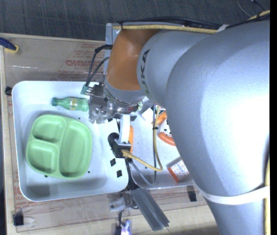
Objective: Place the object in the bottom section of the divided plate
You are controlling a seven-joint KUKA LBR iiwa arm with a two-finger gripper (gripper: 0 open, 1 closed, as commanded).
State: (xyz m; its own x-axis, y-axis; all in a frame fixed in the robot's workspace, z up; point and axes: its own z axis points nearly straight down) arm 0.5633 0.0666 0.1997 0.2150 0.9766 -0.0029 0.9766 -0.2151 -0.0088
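A light green divided plate (60,146) lies in the left white bin (23,94). It has two small sections on its left and one large section on its right. A green bottle (71,103) lies on its side on the bin floor just above the plate, cap pointing left. My gripper (99,111) hangs over the left bin's right part, right next to the bottle's base and above the plate's upper right corner. Nothing lies in any section of the plate.
The grey arm with its orange band (124,62) covers most of the right bin (143,180). Beside the arm, an orange object (165,138) and a white and red packet (178,169) lie in that bin. A blue clamp (4,44) sits on the bench's top left corner.
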